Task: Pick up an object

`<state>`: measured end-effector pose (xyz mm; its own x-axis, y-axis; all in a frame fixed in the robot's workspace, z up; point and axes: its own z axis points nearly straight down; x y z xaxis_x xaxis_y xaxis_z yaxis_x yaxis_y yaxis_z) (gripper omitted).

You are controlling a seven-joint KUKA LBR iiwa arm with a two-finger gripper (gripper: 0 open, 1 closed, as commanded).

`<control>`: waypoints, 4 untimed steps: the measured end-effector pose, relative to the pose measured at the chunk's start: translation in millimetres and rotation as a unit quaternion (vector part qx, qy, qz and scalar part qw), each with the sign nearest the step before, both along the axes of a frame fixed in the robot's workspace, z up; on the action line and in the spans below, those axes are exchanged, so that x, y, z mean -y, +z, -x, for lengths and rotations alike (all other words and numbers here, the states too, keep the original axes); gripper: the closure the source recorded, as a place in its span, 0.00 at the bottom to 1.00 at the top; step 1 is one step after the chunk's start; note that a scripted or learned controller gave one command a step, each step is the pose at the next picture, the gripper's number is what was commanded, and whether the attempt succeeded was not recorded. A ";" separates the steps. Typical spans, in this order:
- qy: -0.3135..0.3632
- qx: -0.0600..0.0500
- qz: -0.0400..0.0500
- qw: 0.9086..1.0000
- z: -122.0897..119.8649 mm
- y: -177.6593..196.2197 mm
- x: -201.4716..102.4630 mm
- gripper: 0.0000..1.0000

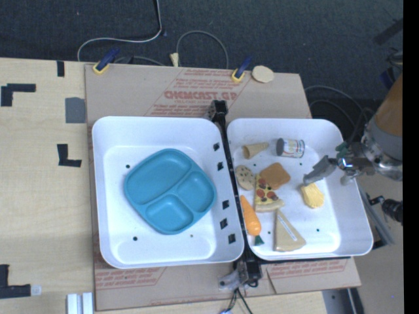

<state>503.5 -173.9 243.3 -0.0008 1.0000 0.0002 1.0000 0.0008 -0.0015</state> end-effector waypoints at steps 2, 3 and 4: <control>0.000 0.002 0.003 1.000 -29.9 -160.6 -66.2 0.00; -0.001 0.004 0.002 1.000 -31.6 -144.9 -64.4 1.00; 0.003 0.004 0.000 1.000 -59.2 -53.8 -119.8 1.00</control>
<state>562.7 -54.1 189.5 -0.0072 1.0000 0.0008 0.9999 0.0071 0.0073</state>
